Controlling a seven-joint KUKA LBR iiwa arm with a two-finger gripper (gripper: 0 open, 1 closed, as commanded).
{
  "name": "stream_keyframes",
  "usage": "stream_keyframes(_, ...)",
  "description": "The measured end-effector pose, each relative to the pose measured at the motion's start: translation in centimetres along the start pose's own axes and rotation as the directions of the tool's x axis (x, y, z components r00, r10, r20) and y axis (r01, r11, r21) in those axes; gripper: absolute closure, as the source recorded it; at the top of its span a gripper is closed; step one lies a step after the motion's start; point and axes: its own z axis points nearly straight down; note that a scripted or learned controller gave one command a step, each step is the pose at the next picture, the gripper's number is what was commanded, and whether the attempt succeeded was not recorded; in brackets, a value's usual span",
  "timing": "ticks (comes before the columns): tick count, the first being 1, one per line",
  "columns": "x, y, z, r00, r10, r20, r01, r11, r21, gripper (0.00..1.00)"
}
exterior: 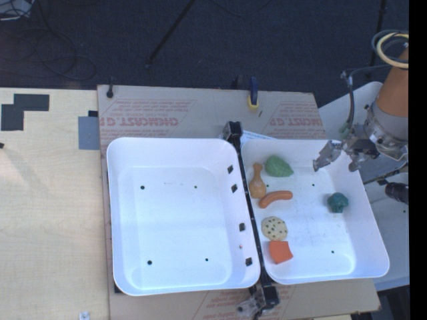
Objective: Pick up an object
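1. Bench (47, 199): pale wood fills the left of the frame; a cardboard sheet (173, 115) lies under two bins in the centre and right.
2. Left bin (120, 172): the larger white tray, centre of the frame, its floor a broad open area bounded by raised rims on all four sides.
3. Right bin (363, 245): the second white tray, at centre right, touching the left bin along a shared clipped edge. Its lower right floor is bare, leaving open room between the objects and the right rim.
4. Arm (393, 92): it enters at the upper right of the frame, grey with an orange section, above the right bin's upper right corner.
5. Gripper (339, 157): it hangs over the right bin's upper right area with its two fingers spread apart and nothing between them.
6. Objects, six in all, one of each, all in the right bin:
   - green lump (278, 167), left of the gripper and near it;
   - orange sausage (275, 198), lower left of the gripper;
   - tan bottle shape (257, 182), against the left rim;
   - spotted round piece (273, 228), below the sausage;
   - orange block (280, 252), lowest, near the left rim;
   - teal ball (337, 202), just below the gripper and apart from the other five.
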Motion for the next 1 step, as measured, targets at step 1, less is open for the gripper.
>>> stream_keyframes(1, 4.71, -0.05, -15.86, 1.000, -0.005, 0.003, 0.005, 1.000, -0.019, 0.00)
